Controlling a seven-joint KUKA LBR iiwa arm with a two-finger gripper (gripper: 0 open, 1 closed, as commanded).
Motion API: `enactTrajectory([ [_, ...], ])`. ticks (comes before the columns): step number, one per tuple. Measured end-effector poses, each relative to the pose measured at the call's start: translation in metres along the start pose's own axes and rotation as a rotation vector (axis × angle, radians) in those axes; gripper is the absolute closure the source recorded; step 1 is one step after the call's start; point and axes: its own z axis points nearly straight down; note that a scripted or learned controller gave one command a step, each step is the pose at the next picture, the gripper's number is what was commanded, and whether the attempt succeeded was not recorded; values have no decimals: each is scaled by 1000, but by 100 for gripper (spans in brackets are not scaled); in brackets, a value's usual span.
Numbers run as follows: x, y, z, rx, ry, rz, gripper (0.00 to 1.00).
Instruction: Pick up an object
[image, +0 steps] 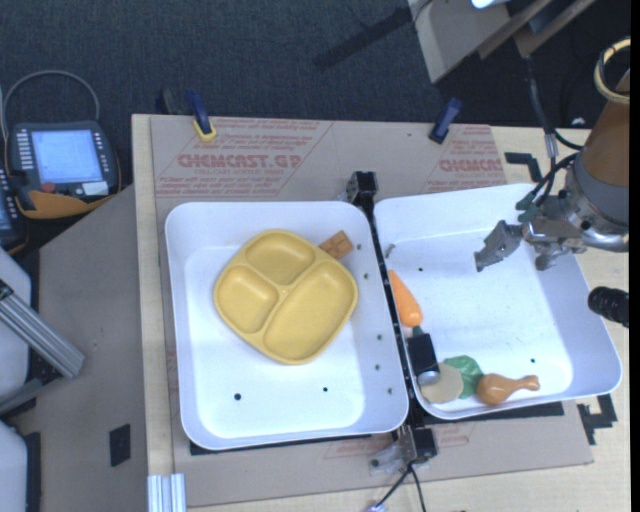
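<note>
A grey robot arm with an orange band reaches in from the right of the frame, its two-finger end effector (520, 248) poised over the upper part of the shallow white right-hand bin (590, 345), its two dark fingers spread apart with nothing between them.

The pickable items lie well apart from it, clustered at the bin's lower left: a tapered orange plastic carrot (404, 298) along the left wall, a small black rectangular block (421, 351) just below it, then a pale round disc (444, 384) overlapping a green leafy plastic piece (466, 368), with a tan plastic drumstick (504, 384) touching that green piece at the lower edge.

The drumstick looks the soundest target, judged from its position: it has open floor above it, while the carrot and block hug the wall, leaving little room for a finger. The fingers would do best to straddle its narrow shaft crosswise and descend straight.

In the white left-hand bin (190, 340) sits a yellow three-compartment plastic plate (285, 295), with a small brown block (336, 244) peeking out at its upper right, partly covered by the plate. The arm's upper links are cut off at the frame's right edge. The disc and green piece overlap too closely to tell where one ends. Both bins rest on a cardboard-covered surface (300, 150).
</note>
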Motion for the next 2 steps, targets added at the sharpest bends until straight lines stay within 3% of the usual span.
enactTrajectory([
  [2, -7, 0, 85, 6, 2, 1, 0],
])
